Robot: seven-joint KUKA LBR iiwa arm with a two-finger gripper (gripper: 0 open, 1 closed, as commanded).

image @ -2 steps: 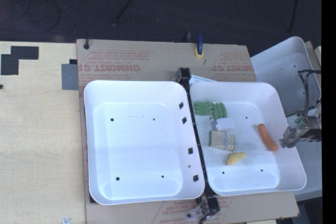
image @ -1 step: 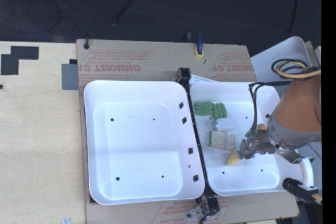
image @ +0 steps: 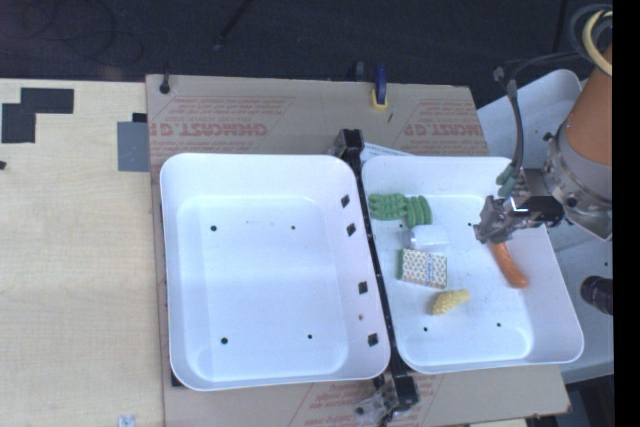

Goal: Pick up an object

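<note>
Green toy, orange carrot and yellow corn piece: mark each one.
green toy [image: 399, 208], camera view, middle of its ridged body
orange carrot [image: 511, 267], camera view, mid-length
yellow corn piece [image: 449, 301], camera view, centre

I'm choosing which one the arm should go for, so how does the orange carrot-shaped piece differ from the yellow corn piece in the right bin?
The orange carrot piece is long and slim; the yellow corn piece is shorter and stubbier. The carrot lies near the bin's right side, just below the hand, while the corn sits lower, toward the middle, beneath the patterned packet. Both lie flat on the floor of the right bin, untouched.
</note>
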